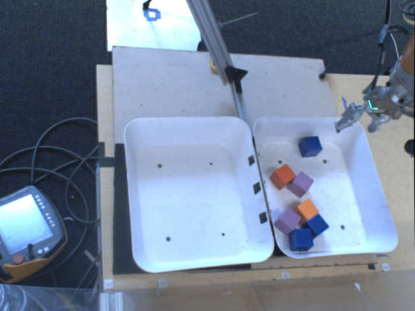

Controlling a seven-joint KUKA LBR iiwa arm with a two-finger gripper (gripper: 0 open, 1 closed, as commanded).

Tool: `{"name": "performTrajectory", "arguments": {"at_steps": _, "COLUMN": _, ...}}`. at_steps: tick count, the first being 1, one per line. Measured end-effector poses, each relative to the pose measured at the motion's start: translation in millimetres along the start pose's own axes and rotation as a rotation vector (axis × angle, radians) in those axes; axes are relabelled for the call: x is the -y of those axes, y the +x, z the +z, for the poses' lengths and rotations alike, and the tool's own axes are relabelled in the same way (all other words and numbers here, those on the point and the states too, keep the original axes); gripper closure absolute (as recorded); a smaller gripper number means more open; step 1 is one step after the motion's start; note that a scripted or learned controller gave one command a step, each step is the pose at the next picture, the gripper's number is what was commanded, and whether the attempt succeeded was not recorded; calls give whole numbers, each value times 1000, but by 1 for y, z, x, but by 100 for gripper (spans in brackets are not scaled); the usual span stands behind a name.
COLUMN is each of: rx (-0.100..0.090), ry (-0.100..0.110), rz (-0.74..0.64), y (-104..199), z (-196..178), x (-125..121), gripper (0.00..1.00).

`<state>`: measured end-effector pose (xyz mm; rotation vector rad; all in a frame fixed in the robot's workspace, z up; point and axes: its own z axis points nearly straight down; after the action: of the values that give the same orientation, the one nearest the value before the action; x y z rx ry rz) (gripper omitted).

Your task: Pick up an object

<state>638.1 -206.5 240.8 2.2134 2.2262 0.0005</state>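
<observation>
Camera view looks down on the bench (194,83) with two white bins. The left bin (194,193) has bare floor. The right bin (363,193) holds seven cubes: a blue cube (310,146) alone near the far wall, an orange cube (282,176) touching a purple cube (300,184) mid-bin, and a near cluster of a second orange (307,209), a second purple (287,221) and two blue ones (318,225) (300,240). Each cube sits flat, edges turned at a slant to the bin walls; none has a long axis. The gripper (360,116) hangs over the right bin's far right corner, jaws spread apart with nothing between them, well apart from the cubes. A grey pole (211,31) slants across the bench behind the bins. A pendant (26,232) and cables (65,154) lie at left.
</observation>
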Motion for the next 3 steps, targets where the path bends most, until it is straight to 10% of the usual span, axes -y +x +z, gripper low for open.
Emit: {"name": "performTrajectory", "arguments": {"at_steps": 3, "rx": -2, "ry": 0, "rz": 3, "y": -7, "z": 122, "x": -5, "gripper": 0}}
